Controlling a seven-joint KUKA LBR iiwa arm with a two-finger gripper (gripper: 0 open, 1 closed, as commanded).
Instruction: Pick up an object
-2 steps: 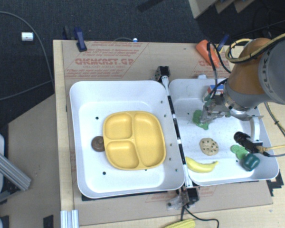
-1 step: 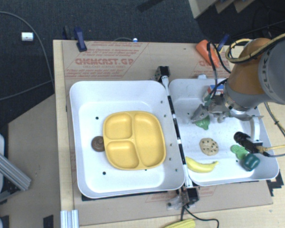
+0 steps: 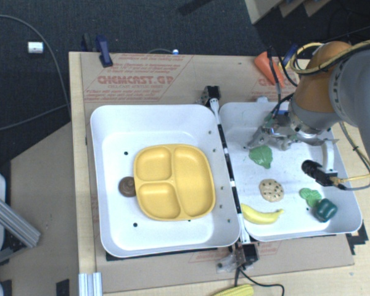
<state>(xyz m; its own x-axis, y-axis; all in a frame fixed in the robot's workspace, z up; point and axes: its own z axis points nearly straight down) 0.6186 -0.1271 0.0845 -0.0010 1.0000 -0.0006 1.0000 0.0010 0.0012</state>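
Hovering at the right bin's (image 3: 234, 119) upper middle, the gripper (image 3: 272, 135) sat just above the green broccoli piece (image 3: 261, 156); how far it was open could not be told. Lower lay a cookie (image 3: 271, 190) and banana (image 3: 261, 214).

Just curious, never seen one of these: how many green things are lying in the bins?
3, all in the right bin: a light green piece under the arm, a bright green piece near the right wall, a dark teal piece touching it. The arm may hide more.
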